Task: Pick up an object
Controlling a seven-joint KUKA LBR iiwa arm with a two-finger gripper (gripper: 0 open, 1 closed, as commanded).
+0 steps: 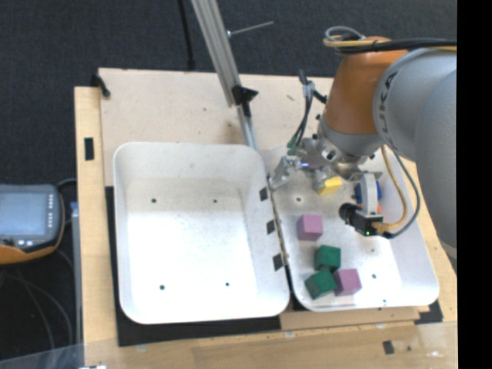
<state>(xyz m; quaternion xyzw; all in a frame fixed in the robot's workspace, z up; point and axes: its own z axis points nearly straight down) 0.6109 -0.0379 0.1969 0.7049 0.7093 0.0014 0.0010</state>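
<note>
Down on the table (177,106), a pale wooden top, sits the left bin (192,229), white and shallow with a few dark dots on its floor. A slanted metal rail (219,44) comes in from the top and ends at a black clamp (244,94) near the bin's far corner. Dark carpet (77,21) surrounds it all. Off at the left edge rests a grey handheld pendant (27,217) with an orange rim, cables trailing beneath it. Small black tabs (89,148) mark the table's left side.
</note>
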